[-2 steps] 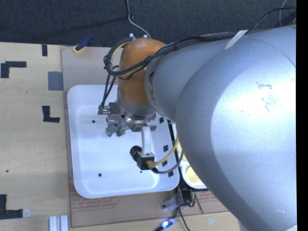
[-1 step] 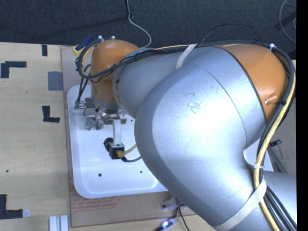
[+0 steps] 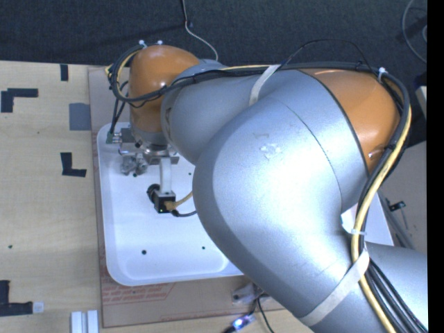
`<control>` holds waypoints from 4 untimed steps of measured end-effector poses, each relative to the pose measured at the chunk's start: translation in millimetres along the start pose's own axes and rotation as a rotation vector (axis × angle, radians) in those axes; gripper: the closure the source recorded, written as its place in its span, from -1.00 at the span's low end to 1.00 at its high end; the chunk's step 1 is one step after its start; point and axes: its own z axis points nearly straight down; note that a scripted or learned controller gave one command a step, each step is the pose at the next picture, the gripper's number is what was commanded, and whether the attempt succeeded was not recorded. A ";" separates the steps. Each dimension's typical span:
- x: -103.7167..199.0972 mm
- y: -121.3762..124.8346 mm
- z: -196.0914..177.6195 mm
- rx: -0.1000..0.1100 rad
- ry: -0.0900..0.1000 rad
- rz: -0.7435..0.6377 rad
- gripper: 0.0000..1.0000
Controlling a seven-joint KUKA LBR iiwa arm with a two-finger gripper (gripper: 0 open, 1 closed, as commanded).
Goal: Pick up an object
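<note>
Item: one grey arm, entering from the right of the frame and covering most of it. The orange band sits at upper centre. You find the gripper low over the upper left corner of the white bin, likely so placed to reach down for a pick. Whether it is spread or closed you cannot tell; nothing is seen held. The object to pick is hidden, perhaps beneath the gripper head or the arm, so you cannot place it. The bin's bare floor bears two small dark dots. Surface: pale wooden bench, with black tape marks and a grey patch at left. Room: dark backdrop across the top.
</note>
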 end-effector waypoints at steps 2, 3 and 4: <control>0.3 25.7 -0.8 -0.001 0.000 0.000 1.00; -0.5 19.8 -1.3 0.001 -0.001 0.001 1.00; -0.2 19.8 -11.2 0.001 -0.004 -0.002 1.00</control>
